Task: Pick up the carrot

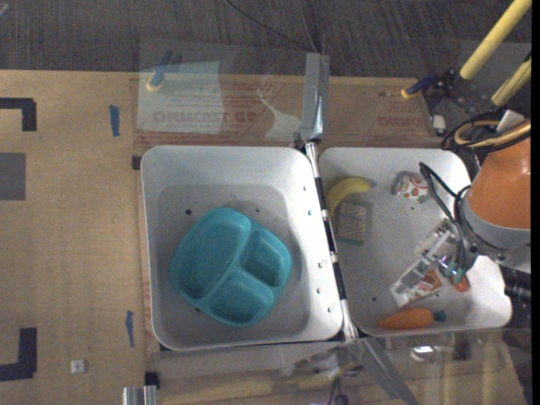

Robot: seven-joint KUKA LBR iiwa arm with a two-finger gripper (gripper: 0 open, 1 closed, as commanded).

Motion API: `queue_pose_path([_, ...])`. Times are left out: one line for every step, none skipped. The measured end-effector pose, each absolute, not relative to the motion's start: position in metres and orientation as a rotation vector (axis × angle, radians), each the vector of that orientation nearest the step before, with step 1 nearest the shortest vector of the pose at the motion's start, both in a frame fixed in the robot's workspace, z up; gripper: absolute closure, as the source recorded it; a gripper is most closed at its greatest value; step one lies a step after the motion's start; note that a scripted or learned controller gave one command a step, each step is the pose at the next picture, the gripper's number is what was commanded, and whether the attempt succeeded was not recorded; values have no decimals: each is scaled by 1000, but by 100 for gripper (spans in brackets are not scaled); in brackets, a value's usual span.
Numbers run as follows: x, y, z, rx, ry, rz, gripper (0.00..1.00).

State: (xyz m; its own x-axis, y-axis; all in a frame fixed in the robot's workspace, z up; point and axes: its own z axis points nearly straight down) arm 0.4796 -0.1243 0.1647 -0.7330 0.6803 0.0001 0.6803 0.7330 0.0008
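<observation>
The carrot (409, 318), orange with a small green top at its right end, lies along the front wall of the right bin (371, 310). My gripper (411, 272) hangs just behind the carrot, over the right half of that bin. Its fingers are open, one tip (420, 251) farther back and the other (398, 292) nearer the carrot. Nothing sits between them, and the carrot is apart from both. The orange band of the arm (504, 194) rises at the right edge.
In the right bin's back-left lie a yellow fruit (348, 190) and a tan sponge-like block (352, 223), with a small red-and-white item (410, 185) behind the gripper. The left bin (160, 184) holds a teal divided plate (231, 265).
</observation>
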Motion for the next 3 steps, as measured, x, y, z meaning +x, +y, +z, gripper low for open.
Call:
queue_pose_path([480, -137, 218, 1238, 2881, 1, 0])
queue_pose_path([483, -99, 89, 1072, 2937, 3, 0])
queue_pose_path([484, -101, 100, 1080, 2929, 7, 100])
